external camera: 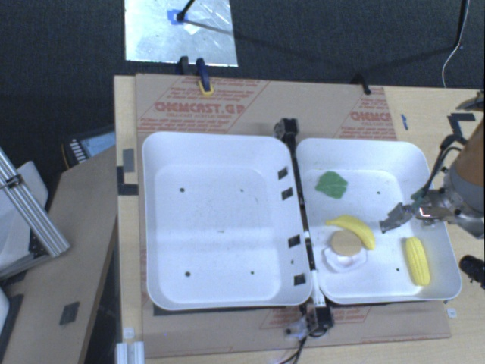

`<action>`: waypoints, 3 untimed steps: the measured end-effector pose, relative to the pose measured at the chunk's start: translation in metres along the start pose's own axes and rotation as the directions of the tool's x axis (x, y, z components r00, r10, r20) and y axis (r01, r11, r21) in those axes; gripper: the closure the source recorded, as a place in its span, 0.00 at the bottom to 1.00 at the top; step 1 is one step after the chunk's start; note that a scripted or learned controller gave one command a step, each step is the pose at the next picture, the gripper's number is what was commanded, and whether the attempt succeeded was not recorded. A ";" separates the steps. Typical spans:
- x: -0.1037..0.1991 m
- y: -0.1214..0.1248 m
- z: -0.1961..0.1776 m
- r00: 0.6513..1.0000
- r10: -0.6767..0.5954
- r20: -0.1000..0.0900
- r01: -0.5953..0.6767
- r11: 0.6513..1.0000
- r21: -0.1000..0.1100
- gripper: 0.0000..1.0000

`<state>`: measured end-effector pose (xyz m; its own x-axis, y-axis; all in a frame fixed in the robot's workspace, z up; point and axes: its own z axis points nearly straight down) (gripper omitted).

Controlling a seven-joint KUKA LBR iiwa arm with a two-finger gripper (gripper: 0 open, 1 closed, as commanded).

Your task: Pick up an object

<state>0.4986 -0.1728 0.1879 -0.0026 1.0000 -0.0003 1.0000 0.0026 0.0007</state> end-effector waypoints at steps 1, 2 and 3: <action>0.000 0.001 -0.011 1.000 -0.002 0.001 0.002 1.000 -0.003 1.00; 0.076 0.031 -0.093 1.000 -0.011 -0.001 0.011 1.000 -0.011 1.00; 0.125 0.068 -0.210 1.000 -0.009 0.001 0.009 1.000 -0.017 1.00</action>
<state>0.5656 -0.0479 0.3976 -0.0113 0.9999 -0.0009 0.9998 0.0113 0.0181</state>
